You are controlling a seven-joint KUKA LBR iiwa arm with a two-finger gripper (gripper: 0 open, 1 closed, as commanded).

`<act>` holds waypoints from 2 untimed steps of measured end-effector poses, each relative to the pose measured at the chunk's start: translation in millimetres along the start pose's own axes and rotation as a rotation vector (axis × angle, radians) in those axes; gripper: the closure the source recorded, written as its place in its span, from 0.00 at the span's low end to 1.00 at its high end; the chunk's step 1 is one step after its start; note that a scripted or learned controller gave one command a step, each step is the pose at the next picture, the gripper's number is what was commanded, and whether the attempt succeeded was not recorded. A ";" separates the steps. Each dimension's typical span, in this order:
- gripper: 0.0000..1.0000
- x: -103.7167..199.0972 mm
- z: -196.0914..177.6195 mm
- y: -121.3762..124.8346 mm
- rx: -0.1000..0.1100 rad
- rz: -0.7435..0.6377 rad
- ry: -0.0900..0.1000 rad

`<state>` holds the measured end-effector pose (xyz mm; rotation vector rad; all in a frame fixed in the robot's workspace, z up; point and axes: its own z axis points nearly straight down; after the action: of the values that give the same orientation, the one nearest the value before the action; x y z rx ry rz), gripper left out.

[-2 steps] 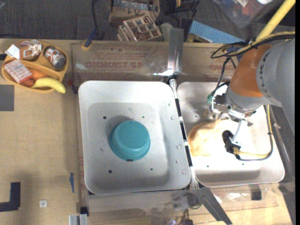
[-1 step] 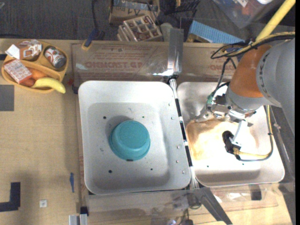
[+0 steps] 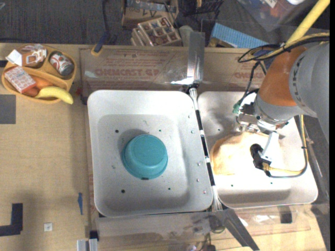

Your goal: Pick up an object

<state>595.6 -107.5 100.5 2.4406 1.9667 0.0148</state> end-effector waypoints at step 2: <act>1.00 -2.1 -9.8 0.6 -0.001 0.004 0.000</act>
<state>595.6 -109.7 110.3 2.4435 1.9616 0.0164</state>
